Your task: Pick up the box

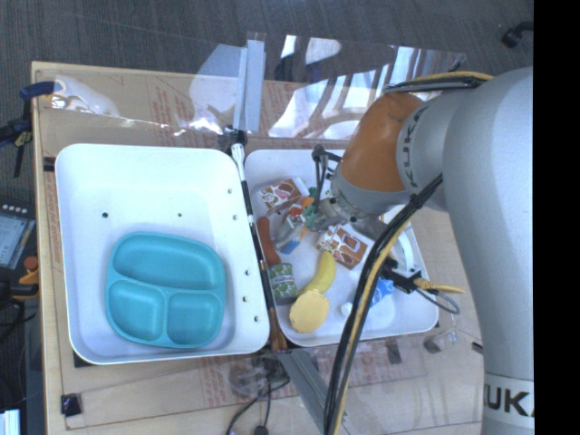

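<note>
A small red-and-white printed box [280,193] lies in the right bin [410,320], near its back left. A second similar printed box [343,244] lies toward the bin's middle, tilted. My gripper [314,210] reaches down between the two boxes, under the orange wrist band [381,148]. The wrist hides the gripper's tips and whatever lies directly under it.
The right bin also holds a yellow banana [314,290], a brown sausage-like piece [265,240], a green can [282,282] and a blue item [381,290]. A teal divided plate [166,290] sits in the left bin [82,179]. Cables [362,306] hang across the right bin.
</note>
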`<state>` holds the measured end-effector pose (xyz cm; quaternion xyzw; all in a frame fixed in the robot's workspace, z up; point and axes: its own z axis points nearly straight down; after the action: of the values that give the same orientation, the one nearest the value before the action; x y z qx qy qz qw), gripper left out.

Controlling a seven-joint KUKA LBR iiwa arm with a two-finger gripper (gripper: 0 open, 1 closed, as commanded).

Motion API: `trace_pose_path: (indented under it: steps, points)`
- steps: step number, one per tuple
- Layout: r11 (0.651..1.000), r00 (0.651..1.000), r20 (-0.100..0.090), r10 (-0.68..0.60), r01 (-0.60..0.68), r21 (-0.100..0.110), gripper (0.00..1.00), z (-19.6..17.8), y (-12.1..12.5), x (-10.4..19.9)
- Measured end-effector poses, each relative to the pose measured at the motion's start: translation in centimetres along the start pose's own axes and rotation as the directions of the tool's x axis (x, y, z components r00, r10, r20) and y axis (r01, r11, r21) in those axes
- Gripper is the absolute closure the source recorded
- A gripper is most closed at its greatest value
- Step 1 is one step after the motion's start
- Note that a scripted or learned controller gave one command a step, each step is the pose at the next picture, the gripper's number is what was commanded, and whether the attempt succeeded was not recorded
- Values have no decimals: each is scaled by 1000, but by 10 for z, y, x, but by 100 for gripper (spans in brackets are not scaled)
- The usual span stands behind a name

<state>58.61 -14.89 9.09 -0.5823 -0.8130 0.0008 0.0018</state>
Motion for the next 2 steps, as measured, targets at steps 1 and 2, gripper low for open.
trace_pose_path:
  steps: [1,2]
  points:
    - [998,998,3,67,-67,-1,0,0,-42,18]
    - [992,992,1,128,-128,-1,0,-27,60,-16]
